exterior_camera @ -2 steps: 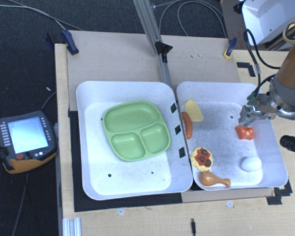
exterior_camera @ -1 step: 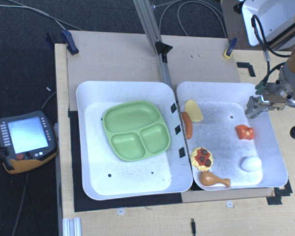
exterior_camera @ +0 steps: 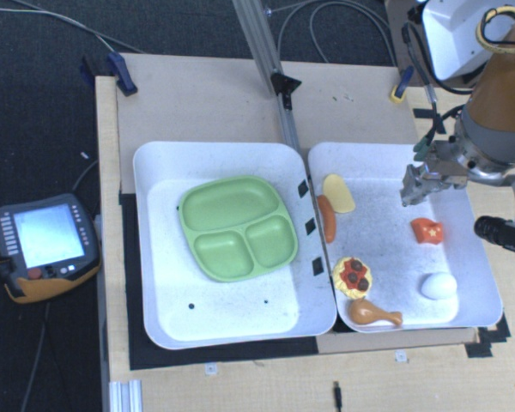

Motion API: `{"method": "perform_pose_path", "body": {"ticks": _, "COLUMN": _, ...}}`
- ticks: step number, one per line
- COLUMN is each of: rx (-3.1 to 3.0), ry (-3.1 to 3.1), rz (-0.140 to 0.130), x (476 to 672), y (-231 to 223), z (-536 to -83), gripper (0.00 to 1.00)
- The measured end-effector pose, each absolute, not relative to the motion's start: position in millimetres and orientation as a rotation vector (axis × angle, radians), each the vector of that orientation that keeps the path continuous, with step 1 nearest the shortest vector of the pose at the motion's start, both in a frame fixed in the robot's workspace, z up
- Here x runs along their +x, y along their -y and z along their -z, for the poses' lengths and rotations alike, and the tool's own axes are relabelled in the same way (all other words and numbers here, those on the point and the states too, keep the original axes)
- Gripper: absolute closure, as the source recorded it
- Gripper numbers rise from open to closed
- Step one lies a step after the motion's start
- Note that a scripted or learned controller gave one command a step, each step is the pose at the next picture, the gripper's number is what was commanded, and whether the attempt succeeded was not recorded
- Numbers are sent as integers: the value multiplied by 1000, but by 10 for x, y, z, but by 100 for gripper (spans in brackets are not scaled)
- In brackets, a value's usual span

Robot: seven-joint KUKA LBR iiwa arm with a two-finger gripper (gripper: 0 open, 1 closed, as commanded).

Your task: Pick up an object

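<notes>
The right bin holds several toy foods. A red strawberry-like piece lies near its right side, with a white egg below it. A small pizza and a chicken drumstick lie at the front left. An orange hot dog and a yellow piece rest by the left wall. My gripper hangs over the bin's upper right, just above and left of the red piece, with nothing seen between its fingers.
The left bin carries a green divided plate. A metal pole slants down to the seam between the bins. A teach pendant lies off the bench at the left. Blue clamps grip the board's far edge.
</notes>
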State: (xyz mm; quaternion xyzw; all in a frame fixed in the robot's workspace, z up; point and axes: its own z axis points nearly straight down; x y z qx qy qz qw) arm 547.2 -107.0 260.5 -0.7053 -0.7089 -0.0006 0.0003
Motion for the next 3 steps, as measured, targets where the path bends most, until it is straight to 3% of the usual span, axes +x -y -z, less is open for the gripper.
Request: {"method": "perform_pose_path", "body": {"ticks": 3, "rx": -2212, "ry": 2225, "rz": -2, "x": 5675, "y": -469, "z": -2379, "gripper": 100}}
